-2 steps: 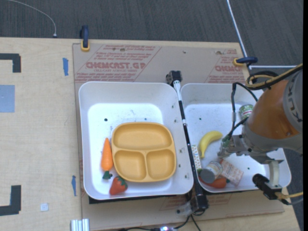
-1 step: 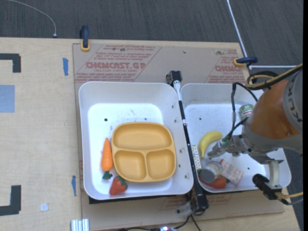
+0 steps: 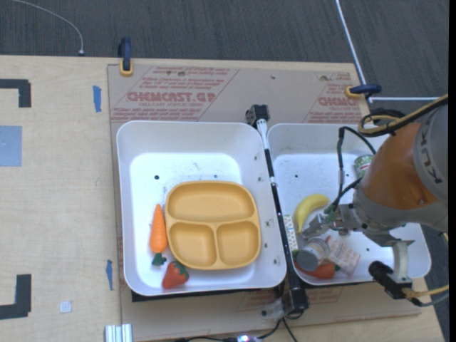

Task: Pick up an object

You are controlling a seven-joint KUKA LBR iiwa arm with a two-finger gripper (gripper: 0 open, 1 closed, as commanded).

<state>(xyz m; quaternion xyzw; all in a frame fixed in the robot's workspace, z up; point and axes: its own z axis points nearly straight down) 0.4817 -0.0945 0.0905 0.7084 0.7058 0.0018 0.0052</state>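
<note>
The right bin (image 3: 306,131) holds a yellow banana (image 3: 311,208), a silver can lying on its side (image 3: 312,254), a red item (image 3: 325,270) under the can, and a white printed packet (image 3: 348,257). My gripper (image 3: 318,226) hangs low over the front left of this bin, just below the banana and just above the can. Nothing shows as held in it. The orange band of the arm (image 3: 399,173) hides the bin's right side, and a green-labelled object (image 3: 363,164) peeks out at its left edge.
The left bin (image 3: 142,140) carries a yellow three-part plate (image 3: 212,223), an orange carrot (image 3: 157,229) beside it and a red strawberry (image 3: 174,275) at the front. A black bracket (image 3: 257,114) sits between the bins. Clamps (image 3: 125,55) (image 3: 362,90) pin the board's back corners.
</note>
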